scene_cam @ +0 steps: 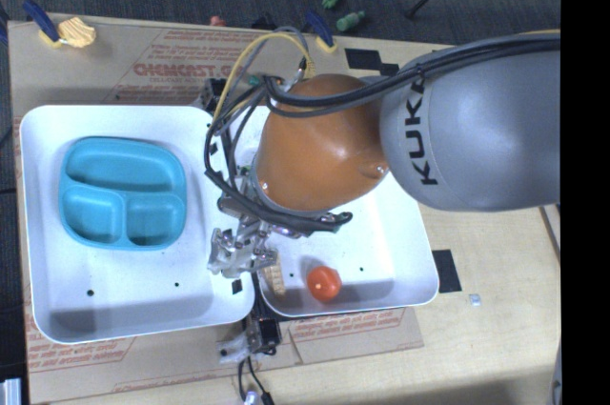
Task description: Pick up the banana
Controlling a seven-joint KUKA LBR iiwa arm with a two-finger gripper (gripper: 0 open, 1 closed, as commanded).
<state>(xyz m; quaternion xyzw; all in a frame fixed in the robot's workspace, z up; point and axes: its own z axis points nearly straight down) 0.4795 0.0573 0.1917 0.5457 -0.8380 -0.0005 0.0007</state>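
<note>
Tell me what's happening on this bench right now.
A grey KUKA arm with an orange band reaches in from the right and hangs low over the right bin. Its gripper sits near that bin's left edge, by the divide between the two bins. A small orange-red fruit lies just to its right. The left bin holds a blue divided tray. I can't make out a banana or whether anything is gripped.

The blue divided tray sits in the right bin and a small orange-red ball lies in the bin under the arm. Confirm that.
Not quite: the camera view shows the blue divided tray in the left bin, not the right. The small orange-red ball does lie in the right bin, under the arm.
</note>
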